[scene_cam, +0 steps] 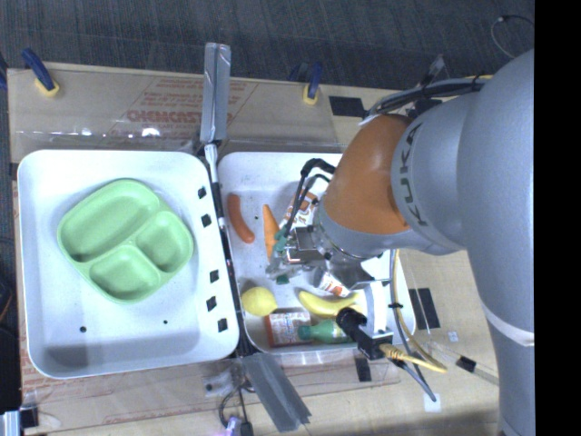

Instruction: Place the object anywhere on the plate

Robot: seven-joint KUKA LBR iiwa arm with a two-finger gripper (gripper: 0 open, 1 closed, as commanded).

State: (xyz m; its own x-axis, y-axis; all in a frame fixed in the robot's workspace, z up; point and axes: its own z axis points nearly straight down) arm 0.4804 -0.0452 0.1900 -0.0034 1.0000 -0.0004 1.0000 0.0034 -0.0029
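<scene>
A light green sectioned plate (pixel 127 238) lies in the left bin (pixel 54 334). The right bin (pixel 245 166) holds a small sausage (pixel 241 218), a carrot (pixel 270 227), a lemon (pixel 258 301), a banana (pixel 327 304) and a bottle (pixel 290 328) with a red label and green cap. My gripper (pixel 289 252) is low in the right bin, just right of the carrot and above the banana. The arm's wrist covers most of it.
The grey arm with its orange band (pixel 372 189) fills the right bin's right half and hides what lies under it. A metal divider (pixel 216 89) stands between the bins at the back. Blue clamps (pixel 41 71) hold the bench cover at the far edge.
</scene>
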